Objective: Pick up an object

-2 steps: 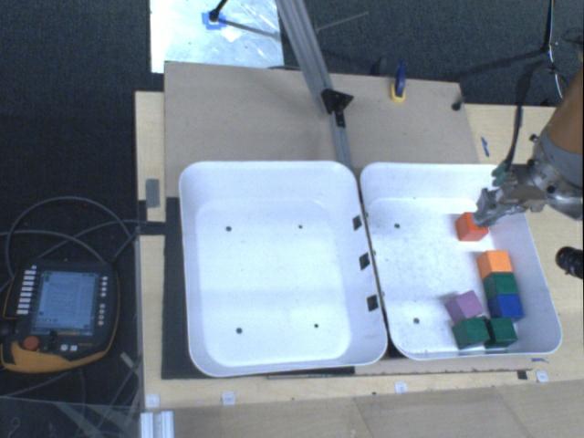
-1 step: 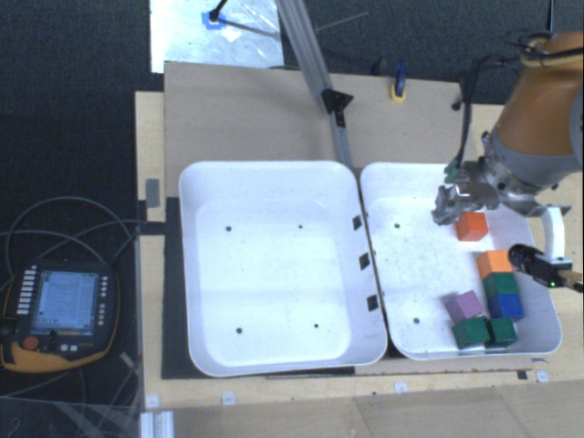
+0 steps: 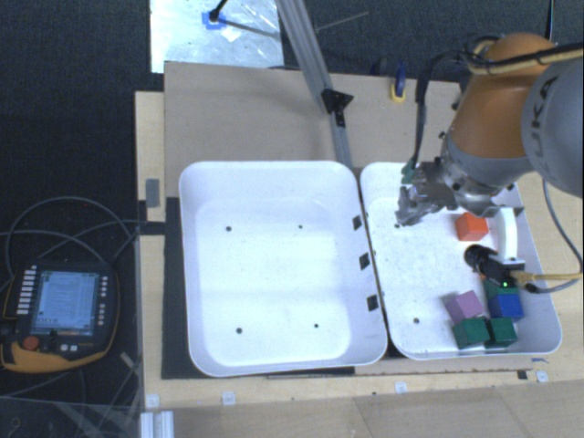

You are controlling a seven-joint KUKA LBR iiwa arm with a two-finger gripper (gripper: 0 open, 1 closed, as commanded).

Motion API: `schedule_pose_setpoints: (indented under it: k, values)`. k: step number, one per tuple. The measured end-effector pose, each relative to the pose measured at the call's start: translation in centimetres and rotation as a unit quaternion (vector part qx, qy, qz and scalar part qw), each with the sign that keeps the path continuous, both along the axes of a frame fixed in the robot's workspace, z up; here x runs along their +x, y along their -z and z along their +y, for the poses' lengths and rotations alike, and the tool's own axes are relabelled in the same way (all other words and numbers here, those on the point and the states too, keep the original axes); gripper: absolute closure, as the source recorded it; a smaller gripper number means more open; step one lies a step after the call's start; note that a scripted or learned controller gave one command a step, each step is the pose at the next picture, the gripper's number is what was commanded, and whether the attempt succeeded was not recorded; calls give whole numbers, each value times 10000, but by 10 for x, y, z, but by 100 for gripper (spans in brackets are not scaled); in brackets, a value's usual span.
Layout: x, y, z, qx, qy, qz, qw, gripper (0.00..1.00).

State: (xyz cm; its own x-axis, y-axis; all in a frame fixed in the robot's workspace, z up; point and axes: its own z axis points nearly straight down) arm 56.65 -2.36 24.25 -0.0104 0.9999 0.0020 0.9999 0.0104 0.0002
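From above, the bench holds two shallow white bins side by side. The left bin (image 3: pixel 274 263) is big and white, with a few small dark dots on its floor. The right bin (image 3: pixel 411 281) sits just beside it, and their rims touch in the middle.

The arm (image 3: pixel 511 99) comes in from the right. It is grey with a wide orange band near the wrist. Its gripper (image 3: pixel 412 206) hangs over the far left part of the right bin. The fingers point down at the white floor. I cannot tell if they are apart or together, because they look dark and blurry from here. Nothing can be seen between them.

An orange block (image 3: pixel 471 226) lies in the right bin, just to the right of the gripper. In the near right corner of that bin sits a little bunch of blocks. There is a purple block (image 3: pixel 464 305), a blue block (image 3: pixel 505 305) and two green blocks (image 3: pixel 484 333), all close together.

A handheld screen (image 3: pixel 62 313) with cables rests off to the left of the bench.
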Motion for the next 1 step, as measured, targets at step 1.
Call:
schedule_pose_setpoints:
  k: [1]
  values:
    - [7,-7,52,2,-4,-12,10000,100]
